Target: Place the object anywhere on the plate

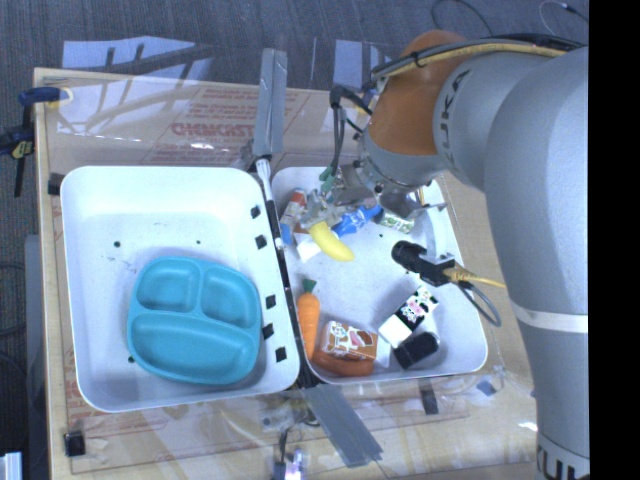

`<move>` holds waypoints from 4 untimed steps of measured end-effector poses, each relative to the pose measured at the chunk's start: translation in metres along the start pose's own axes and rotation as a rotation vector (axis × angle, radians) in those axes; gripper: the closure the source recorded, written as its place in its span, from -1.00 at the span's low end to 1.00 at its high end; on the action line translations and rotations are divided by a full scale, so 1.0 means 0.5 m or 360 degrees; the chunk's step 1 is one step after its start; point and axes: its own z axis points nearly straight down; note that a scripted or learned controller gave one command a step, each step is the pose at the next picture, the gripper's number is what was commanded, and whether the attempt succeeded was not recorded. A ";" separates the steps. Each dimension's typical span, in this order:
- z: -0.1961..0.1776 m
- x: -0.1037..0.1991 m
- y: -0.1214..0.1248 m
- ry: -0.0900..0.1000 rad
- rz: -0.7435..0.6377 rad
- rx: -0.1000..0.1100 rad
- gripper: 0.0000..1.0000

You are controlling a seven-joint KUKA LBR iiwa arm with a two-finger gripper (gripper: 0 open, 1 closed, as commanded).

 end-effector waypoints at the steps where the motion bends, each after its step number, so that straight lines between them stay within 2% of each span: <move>1: 0.013 0.169 -0.026 -0.0004 0.0177 -0.0002 1.00; 2: 0.014 0.297 -0.032 -0.0004 0.0055 -0.0002 1.00; 3: 0.014 0.351 -0.104 -0.0005 -0.0450 -0.0003 1.00; 4: 0.014 0.350 -0.104 -0.0006 -0.0450 -0.0004 -1.00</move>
